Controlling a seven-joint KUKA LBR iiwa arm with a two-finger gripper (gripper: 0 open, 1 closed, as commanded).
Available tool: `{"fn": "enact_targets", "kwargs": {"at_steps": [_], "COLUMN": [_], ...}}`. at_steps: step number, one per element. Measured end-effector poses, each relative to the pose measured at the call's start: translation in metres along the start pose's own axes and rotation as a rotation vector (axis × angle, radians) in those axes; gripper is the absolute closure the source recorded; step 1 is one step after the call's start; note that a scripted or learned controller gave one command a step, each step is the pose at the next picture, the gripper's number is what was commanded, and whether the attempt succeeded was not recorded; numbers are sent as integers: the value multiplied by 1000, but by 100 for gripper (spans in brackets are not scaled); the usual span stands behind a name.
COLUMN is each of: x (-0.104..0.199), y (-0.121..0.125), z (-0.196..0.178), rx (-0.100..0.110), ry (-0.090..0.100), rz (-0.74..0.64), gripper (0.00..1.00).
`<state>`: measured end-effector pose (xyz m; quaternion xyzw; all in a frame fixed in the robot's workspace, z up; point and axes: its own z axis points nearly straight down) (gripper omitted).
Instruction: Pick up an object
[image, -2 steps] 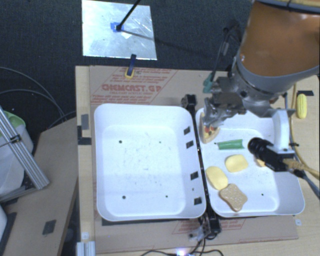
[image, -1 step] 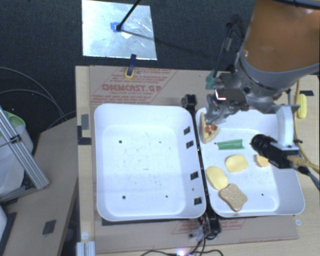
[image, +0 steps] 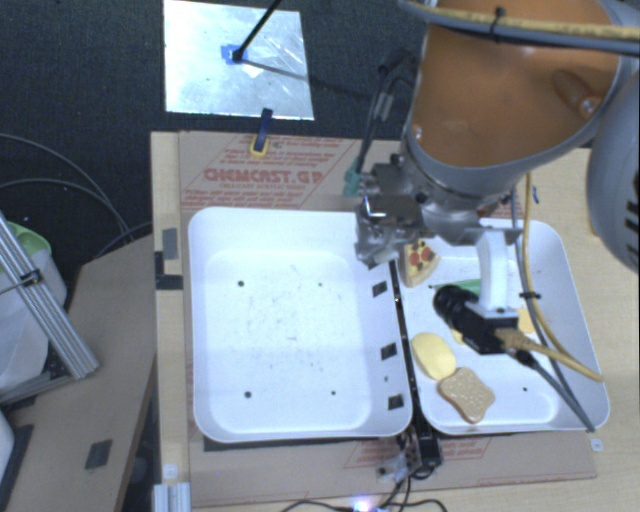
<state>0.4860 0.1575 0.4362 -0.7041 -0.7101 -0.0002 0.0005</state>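
Right bin holds pizza toy, yellow piece, toast.

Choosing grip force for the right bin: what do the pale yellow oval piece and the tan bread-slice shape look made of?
The pale yellow oval piece looks like smooth moulded plastic or rubber, evenly coloured with a soft sheen. The tan bread-slice shape looks matte and speckled, perhaps foam or textured plastic toy food. Neither is certain from this view.
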Motion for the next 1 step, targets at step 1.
{"fn": "enact_targets", "kwargs": {"at_steps": [1], "x": [-3], "y": [1], "z": [-13], "rx": [-5], "ry": [1], "rz": [1], "gripper": [100]}}
